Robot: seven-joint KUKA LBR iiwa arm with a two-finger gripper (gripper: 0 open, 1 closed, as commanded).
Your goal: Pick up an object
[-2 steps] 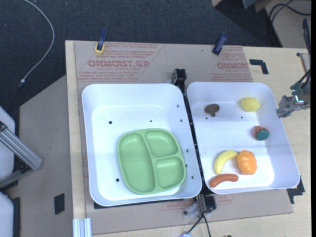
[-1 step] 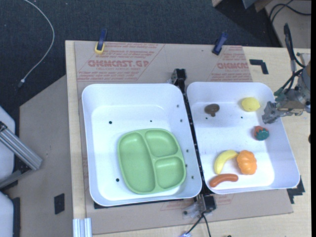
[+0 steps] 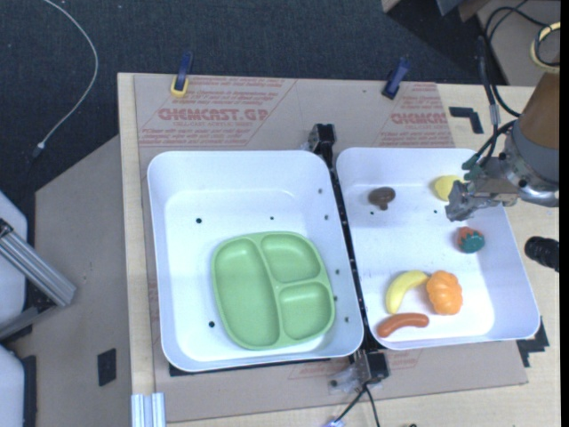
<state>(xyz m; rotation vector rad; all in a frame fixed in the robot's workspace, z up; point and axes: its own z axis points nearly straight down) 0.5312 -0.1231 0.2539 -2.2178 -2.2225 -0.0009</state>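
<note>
The right bin (image 3: pixel 498 327) holds several toy foods: a brown mushroom-like piece (image 3: pixel 382 197), a yellow lemon-like piece (image 3: pixel 445 186), a small red and teal piece (image 3: pixel 469 239), a yellow banana (image 3: pixel 404 288), an orange pumpkin-like piece (image 3: pixel 444 293) and a red sausage (image 3: pixel 402 324). My gripper (image 3: pixel 462 205) hangs at the bin's far right side, just right of the yellow piece and above the red and teal one. Nothing shows between its fingers.
The left bin (image 3: pixel 178 194) bears a green divided plate (image 3: pixel 269 288). A black clamp (image 3: pixel 322 137) sits at the far end of the seam between the bins. Blue clips (image 3: pixel 396 77) hold the cardboard base at the back.
</note>
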